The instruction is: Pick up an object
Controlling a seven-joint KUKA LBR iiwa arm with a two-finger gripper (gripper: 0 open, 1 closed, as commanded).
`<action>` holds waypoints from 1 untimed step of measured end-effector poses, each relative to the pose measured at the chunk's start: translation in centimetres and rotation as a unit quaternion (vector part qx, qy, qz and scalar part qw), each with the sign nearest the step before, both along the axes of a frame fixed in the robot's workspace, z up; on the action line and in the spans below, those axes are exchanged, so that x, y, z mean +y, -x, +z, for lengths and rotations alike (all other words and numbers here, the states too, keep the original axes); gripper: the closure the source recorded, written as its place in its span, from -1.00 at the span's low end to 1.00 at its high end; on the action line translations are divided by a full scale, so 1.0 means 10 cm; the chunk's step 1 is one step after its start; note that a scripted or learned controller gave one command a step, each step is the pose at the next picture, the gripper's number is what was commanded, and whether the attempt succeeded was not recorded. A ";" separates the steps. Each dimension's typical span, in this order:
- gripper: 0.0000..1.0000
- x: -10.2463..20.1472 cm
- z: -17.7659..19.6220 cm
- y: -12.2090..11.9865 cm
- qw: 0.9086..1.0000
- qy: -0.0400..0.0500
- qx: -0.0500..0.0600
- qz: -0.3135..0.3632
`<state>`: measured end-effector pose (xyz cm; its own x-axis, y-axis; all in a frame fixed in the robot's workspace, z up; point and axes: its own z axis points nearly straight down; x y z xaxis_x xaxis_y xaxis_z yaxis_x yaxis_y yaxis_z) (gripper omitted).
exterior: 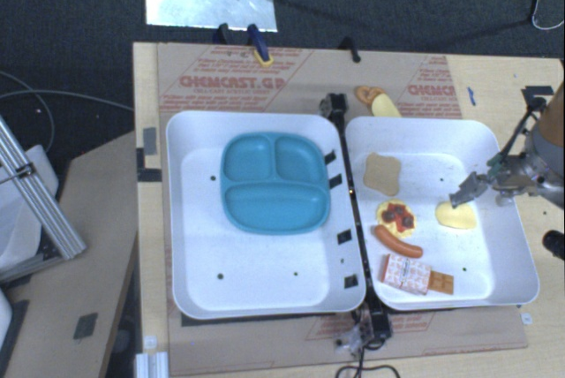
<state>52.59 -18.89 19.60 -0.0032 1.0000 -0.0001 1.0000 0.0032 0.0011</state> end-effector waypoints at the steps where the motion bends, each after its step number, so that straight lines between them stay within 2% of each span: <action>1: -1.00 0.69 -0.32 0.41 1.000 -0.002 0.003 0.002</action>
<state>48.48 -11.96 16.44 -0.0081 1.0000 0.0042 1.0000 0.0081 -0.0044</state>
